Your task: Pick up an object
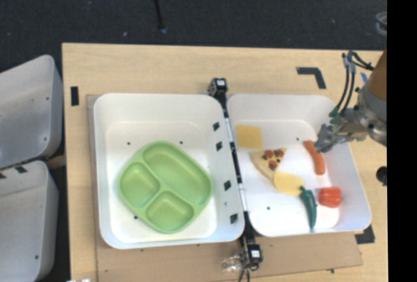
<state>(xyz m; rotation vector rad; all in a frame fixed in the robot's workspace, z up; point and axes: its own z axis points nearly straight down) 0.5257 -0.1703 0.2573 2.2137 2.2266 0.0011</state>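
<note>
Carrot (316, 158) lies at right-bin right, just under the pincer (326, 139); pincer state cannot be told; descent should be centred across its narrow width, clear of the wall.

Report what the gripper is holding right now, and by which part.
It cannot be told. The gripper sits over the upper end of the orange carrot in the right bin, but no grip on it is visible.
</note>
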